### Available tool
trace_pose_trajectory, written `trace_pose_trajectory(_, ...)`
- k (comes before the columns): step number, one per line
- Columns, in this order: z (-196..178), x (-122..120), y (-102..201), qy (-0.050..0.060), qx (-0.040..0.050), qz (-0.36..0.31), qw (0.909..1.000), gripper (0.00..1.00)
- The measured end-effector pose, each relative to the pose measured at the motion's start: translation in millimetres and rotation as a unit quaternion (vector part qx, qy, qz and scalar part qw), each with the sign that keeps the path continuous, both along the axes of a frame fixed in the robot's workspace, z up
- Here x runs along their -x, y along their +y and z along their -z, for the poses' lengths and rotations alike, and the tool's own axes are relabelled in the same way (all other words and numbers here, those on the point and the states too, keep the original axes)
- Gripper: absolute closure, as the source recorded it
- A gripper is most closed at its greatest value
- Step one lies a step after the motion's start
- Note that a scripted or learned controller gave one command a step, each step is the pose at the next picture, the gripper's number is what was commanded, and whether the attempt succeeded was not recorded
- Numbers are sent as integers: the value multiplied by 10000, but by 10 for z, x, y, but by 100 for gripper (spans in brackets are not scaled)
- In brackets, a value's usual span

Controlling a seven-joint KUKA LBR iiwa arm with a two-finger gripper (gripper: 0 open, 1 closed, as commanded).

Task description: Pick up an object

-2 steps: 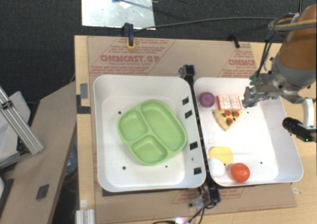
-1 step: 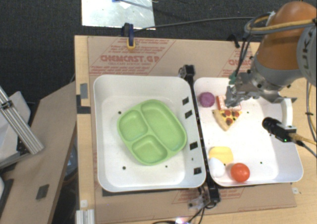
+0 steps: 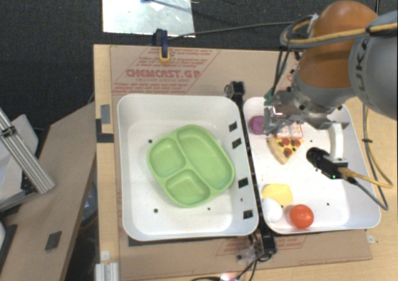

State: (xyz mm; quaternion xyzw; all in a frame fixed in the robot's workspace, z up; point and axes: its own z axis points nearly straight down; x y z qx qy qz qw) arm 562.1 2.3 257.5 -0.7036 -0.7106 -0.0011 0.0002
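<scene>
claw just over pizza slice

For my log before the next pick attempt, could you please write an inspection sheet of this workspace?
Surface: left bin and right bin, white, side by side on cardboard.
Job's things: in the right bin, pizza slice, purple piece, yellow piece, white ball, red ball.
Clutter: green plate with three sections, in the left bin.
Grippers: end effector hangs over the right bin, near the pizza slice and purple piece.
Cables: dark cables along the wrist.
Surroundings: clamp and shiny sheet behind.
</scene>
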Motion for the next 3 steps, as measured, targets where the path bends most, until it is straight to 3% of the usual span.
trace_pose_trajectory(2,265,-36,913,2,2,7,10000,100)
trace_pose_trajectory(3,262,-38,888,1,7,28,10000,0)
